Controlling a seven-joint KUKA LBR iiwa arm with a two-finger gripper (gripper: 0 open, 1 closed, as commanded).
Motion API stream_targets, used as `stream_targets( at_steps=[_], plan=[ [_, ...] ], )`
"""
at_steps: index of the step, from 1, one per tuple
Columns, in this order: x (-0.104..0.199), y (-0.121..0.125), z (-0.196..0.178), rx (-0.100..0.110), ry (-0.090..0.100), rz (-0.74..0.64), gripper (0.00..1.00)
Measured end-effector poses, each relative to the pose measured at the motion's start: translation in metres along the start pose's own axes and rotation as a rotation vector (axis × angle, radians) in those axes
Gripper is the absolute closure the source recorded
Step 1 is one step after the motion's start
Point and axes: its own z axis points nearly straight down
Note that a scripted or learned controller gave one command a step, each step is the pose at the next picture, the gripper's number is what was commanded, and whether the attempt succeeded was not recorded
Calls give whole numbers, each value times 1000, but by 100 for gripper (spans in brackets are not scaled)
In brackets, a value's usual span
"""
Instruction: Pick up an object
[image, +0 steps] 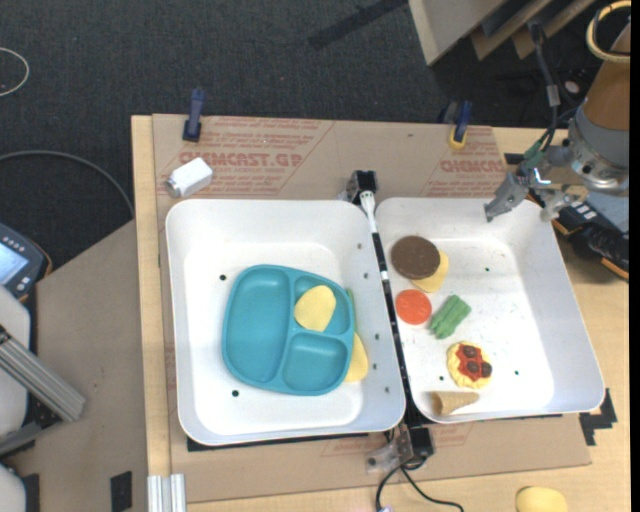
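The hand (503, 203) hangs at the far right corner of the right bin (560, 330), its grey tip poking in over the rim from the arm's side of the bench (300, 150). Nothing sits in it; whether it is spread or pinched I cannot tell from this slant. Its place looks like a waiting post above the bin wall, off to one side so the camera can take in the contents unblocked.

Nearest to the hand, nearer the camera and toward the middle divider, lies a brown round disc (414, 256) resting partly on a pale yellow piece (434, 275); that overlap would make a clean pinch on either one awkward. Farther from the hand along the same line sit an orange-red round (413, 306) and, just beside it, a green ridged piece (450, 315), close enough that a descent on one could nudge the other. Beyond those, a small yellow pizza-like toy with red and dark spots (470, 364) lies apart from its neighbours, and a tan wedge (455, 402) rests against the bin's near wall, where the rim may crowd an approach.

Across the divider, well away from the hand, the left bin (200, 260) carries a teal divided tray (260, 330) with a yellow piece (317, 308) in one compartment and another yellow bit (357, 360) peeking from beneath the tray's edge.

By my reading, no object is chosen yet; the isolated pizza toy seems the easiest candidate.
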Motion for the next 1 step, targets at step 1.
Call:
stream_targets(
  at_steps=[1],
  plan=[
    [-13, -83, -51, 1, 0, 4, 0]
  ],
)
